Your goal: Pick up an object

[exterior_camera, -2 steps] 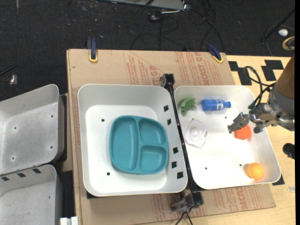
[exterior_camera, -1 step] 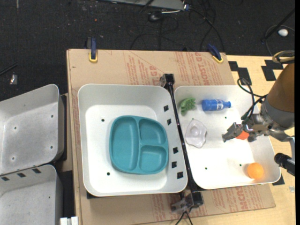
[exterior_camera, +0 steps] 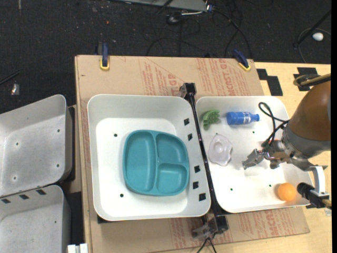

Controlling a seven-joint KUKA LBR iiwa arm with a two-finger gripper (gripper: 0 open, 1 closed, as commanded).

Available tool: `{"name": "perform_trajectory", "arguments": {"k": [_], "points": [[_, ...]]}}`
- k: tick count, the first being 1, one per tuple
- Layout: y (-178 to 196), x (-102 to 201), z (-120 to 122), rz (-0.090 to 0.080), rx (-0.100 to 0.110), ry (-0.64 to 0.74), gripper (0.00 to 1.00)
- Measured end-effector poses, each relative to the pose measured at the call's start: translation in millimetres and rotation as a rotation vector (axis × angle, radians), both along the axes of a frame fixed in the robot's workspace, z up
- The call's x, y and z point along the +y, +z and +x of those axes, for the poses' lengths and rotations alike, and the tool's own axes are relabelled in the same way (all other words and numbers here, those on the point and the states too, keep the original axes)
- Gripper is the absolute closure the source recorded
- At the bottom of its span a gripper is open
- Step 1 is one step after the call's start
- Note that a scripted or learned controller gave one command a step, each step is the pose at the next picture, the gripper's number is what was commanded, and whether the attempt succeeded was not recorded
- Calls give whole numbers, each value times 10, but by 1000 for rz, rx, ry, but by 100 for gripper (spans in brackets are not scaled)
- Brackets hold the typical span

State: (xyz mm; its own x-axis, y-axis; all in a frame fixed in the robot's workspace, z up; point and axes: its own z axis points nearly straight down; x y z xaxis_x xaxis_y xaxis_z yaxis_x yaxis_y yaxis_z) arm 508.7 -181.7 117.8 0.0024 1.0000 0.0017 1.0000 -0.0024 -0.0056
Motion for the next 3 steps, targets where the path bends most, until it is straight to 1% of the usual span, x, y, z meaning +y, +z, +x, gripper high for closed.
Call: {"name": "perform_trajectory", "arguments": {"k": [1,2,3], "points": [[-271,6,-2,-1,-3,1,0],[-161,7,1,-1,-5,0,100],[349,111,26,-3,-10,6,100]]}}
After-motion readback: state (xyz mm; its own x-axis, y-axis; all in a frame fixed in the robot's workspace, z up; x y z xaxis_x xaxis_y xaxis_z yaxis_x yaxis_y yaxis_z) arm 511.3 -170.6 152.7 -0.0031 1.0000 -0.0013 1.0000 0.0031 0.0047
